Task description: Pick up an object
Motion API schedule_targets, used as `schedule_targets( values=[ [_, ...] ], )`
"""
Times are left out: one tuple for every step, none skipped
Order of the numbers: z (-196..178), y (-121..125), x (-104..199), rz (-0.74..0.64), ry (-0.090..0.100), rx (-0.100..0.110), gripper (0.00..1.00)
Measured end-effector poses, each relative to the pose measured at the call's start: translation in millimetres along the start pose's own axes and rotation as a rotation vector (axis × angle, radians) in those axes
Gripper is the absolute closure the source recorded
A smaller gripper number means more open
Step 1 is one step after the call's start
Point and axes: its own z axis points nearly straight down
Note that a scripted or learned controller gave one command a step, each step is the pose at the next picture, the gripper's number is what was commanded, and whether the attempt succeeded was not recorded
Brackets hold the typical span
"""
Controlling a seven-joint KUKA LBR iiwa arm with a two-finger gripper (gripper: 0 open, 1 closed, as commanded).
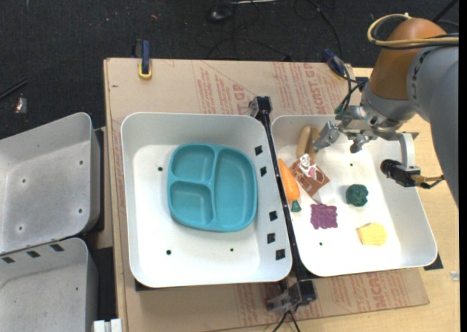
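The right bin holds several small objects: an orange carrot, a brown box with a white and red picture, a tan stick, a purple piece, a dark green ball and a yellow block. My gripper hangs over the far part of this bin, just right of the tan stick and above the brown box. Its fingers are spread open with only white bin floor between them.
A teal divided plate lies in the left bin. A black divider with clips runs between the bins. The grey arm with its orange band comes in from the upper right. Bare floor lies along the right bin's near edge.
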Motion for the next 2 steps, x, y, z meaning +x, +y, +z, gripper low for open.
schedule_targets(
  values=[
    [23.9,1.8,1.1,-0.001,0.005,-0.001,0.00],
    [15.7,1.9,0.9,-0.003,-0.001,-0.009,1.00]
  ],
)
